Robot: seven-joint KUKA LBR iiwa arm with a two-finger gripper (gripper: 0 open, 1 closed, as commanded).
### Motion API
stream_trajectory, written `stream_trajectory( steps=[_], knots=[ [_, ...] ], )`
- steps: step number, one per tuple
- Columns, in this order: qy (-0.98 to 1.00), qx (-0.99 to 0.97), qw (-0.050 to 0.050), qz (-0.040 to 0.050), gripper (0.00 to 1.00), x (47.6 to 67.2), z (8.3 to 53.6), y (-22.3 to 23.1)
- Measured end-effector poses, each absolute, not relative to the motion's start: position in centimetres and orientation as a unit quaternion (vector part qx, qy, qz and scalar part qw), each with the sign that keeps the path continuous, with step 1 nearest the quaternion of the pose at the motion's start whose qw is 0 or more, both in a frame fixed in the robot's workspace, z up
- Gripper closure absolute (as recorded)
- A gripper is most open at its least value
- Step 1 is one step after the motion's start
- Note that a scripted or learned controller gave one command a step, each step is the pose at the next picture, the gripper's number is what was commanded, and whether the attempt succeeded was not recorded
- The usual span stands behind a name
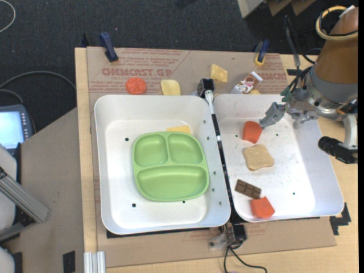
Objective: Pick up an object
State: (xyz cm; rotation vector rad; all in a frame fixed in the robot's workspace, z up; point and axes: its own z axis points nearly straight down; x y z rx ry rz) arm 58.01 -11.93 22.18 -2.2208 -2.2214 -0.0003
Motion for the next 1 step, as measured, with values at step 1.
stream_trajectory(
  steps=[1],
  knots=[
    [-0.708, -0.706, -0.001, -0.0003, 0.0, 64.33, 15.78, -11.2]
  ],
)
